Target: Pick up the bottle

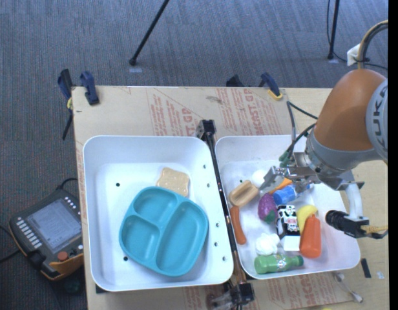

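Note:
A green bottle (278,262) with a white label lies on its side along the front wall of the right bin (251,148). An orange-red squeeze bottle (311,237) stands just behind it, toward the right wall. My gripper (286,180) hangs over the middle of the right bin, above a small orange piece and a blue piece (283,195). It is well behind both bottles. Its fingers are spread open and nothing is held between them.
The right bin also holds a purple piece (267,206), a milk carton (289,221), a yellow banana (305,214), a hot dog bun (243,193), a sausage (238,225) and white pieces. The left bin holds a blue divided plate (163,230) and a toast slice (174,181).

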Motion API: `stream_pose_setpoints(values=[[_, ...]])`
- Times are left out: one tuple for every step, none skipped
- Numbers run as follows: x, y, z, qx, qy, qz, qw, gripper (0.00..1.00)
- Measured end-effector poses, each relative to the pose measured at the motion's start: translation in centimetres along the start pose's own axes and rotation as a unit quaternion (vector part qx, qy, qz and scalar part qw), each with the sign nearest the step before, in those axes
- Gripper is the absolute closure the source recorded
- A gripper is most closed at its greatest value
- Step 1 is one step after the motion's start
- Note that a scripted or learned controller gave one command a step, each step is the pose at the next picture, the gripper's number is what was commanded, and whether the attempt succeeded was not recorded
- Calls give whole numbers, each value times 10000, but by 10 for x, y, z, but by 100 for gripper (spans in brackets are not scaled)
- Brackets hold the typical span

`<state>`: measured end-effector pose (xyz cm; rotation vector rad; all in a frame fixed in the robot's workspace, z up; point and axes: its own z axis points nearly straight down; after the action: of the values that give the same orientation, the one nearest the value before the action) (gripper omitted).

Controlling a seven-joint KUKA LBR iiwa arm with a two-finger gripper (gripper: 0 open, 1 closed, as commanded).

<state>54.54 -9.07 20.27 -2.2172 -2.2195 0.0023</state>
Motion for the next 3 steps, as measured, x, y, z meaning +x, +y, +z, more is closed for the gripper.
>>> stream_pose_setpoints(values=[[-98, 56, 104, -3, -2, 1278, 9918, 0], [-98, 56, 93, 2, 13, 1277, 9918, 100], [-80, -5, 115, -6, 4, 1887, 9820, 100]])
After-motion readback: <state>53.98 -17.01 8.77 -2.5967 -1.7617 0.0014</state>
